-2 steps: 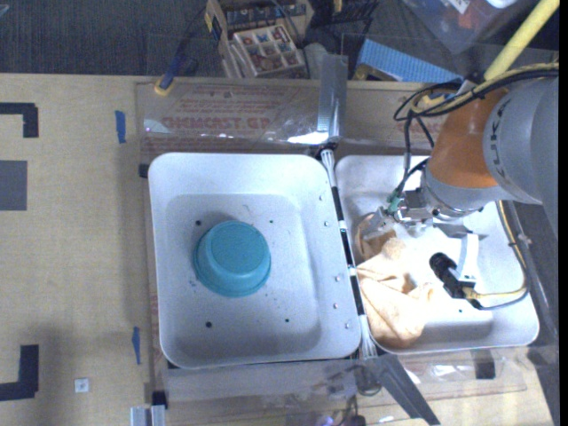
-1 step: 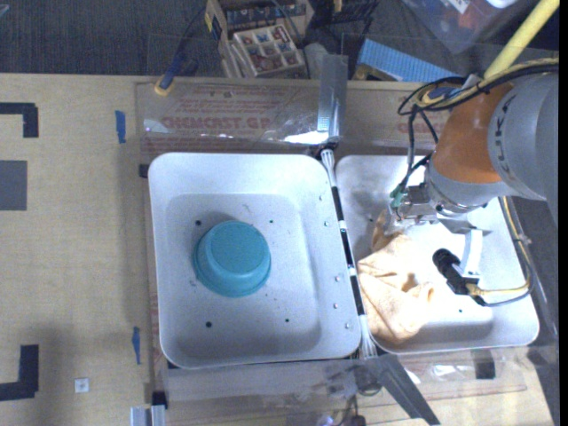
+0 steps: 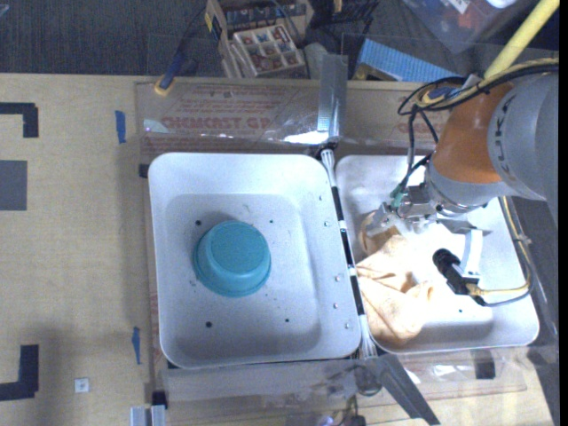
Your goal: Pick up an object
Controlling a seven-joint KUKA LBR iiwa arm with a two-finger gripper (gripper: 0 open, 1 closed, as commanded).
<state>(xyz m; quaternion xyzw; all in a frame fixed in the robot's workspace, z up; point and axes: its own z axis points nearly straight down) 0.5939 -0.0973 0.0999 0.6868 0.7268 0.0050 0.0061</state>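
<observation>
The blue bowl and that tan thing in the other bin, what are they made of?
The blue bowl looks like smooth matte plastic: even colour, rigid rounded form. The tan thing seems to be soft cloth, judging by its folds and crumpled edges.

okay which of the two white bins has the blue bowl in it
The left bin. The blue bowl sits upside down in it, while the right bin holds a tan cloth beneath the gripper.

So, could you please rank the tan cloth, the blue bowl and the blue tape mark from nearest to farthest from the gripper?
1. Tan cloth, right bin, just under the gripper.
2. Blue bowl, left bin.
3. Blue tape mark, far left on the bench.
</observation>
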